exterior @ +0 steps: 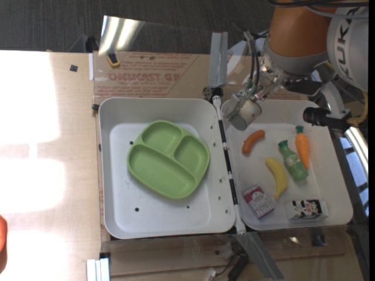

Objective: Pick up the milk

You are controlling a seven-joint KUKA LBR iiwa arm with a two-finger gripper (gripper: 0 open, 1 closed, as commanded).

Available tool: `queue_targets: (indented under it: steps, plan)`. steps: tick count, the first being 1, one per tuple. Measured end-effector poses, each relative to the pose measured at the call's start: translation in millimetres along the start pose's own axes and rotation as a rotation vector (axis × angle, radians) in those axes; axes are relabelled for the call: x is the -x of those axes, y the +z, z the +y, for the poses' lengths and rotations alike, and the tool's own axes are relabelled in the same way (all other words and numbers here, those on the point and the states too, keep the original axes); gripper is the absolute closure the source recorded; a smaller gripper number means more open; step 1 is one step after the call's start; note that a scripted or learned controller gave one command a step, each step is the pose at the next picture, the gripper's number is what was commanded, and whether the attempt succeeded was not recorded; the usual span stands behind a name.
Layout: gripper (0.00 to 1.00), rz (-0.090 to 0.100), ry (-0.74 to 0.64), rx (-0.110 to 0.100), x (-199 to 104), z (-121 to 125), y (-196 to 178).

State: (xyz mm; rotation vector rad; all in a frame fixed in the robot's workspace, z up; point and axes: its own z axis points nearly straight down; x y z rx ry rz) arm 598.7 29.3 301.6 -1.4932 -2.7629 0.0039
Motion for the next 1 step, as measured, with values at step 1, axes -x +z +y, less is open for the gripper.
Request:
queue_targets:
  steps: [1]
  plan:
    - [1.0, 0.001, 0.061, -0.001, -32.6, -11.1, 36.0]
